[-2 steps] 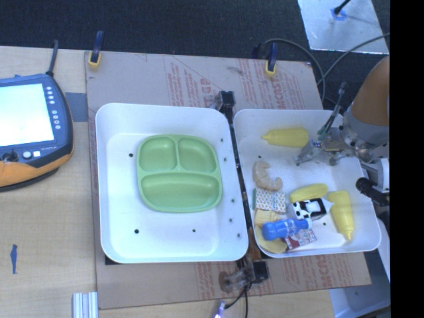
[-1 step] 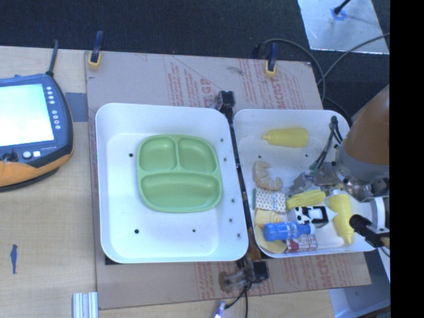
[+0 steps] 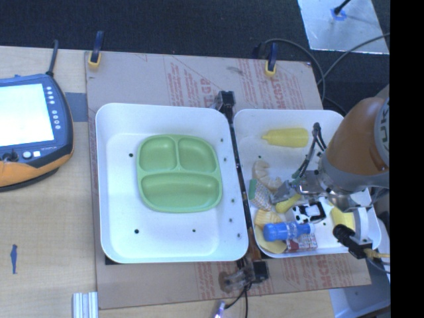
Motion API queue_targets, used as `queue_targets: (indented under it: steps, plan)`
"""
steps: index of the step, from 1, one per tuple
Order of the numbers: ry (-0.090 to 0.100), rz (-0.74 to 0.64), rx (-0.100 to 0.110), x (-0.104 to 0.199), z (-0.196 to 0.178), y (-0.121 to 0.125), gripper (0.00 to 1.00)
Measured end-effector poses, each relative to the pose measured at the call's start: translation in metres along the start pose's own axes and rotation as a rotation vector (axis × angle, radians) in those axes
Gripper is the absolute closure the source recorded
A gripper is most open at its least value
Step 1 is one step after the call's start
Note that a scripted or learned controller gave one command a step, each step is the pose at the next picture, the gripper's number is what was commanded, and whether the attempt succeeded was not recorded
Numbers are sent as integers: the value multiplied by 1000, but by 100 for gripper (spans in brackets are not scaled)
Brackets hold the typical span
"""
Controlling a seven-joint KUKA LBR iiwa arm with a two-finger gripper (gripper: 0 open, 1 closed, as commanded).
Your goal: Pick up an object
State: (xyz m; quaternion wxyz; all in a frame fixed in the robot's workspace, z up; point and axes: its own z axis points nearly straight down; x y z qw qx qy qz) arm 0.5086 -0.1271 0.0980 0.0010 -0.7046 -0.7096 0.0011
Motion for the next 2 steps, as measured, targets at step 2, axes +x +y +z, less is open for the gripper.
queue_targets:
  steps: [2]
  plan:
    - [1,2,-1,67,-94,30,100]
